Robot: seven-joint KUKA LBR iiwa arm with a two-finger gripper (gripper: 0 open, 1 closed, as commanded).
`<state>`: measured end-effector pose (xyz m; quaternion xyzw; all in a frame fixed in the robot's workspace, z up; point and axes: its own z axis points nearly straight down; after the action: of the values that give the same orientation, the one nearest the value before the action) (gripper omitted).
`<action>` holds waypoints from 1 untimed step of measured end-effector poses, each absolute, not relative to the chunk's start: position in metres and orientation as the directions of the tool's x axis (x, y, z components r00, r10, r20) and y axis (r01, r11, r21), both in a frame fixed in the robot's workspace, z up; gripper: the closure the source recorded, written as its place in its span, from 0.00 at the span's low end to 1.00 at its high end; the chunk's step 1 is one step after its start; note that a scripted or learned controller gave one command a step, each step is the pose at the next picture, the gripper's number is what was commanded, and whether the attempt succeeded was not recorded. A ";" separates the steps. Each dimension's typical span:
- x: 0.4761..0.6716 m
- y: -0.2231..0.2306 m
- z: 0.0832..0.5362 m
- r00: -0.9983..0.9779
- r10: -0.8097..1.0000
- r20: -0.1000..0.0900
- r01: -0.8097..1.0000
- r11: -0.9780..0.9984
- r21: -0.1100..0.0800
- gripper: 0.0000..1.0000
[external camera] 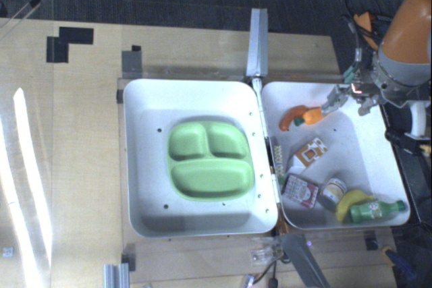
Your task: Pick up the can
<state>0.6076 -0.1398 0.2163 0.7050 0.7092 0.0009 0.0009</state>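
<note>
Overhead, the camera view looked down on the bench (81, 145) with its two white bins side by side. The left bin (138, 145) held a green divided tray (210, 160) near its middle. The right bin (368, 145) carried the loose items. The can (333, 191) lay toward that bin's near edge, tipped on its side, touching a yellow banana (352, 202) and just beside a green bottle (378, 210) in the near right corner. A small purple carton (300, 191) sat just left of the can, and an orange-and-white carton (310, 152) lay near the bin's middle. An orange carrot-like toy (300, 117) rested near the far edge. The gripper (351, 96) hung over the far right corner of that bin, well apart from the can, nothing between its fingers; whether they were spread or closed could not be told.
</note>
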 end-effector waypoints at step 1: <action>0.561 -0.189 0.141 0.053 0.999 0.000 0.999 -0.053 0.001 0.00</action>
<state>0.5612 -0.1894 0.1409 0.7257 0.6880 0.0004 0.0005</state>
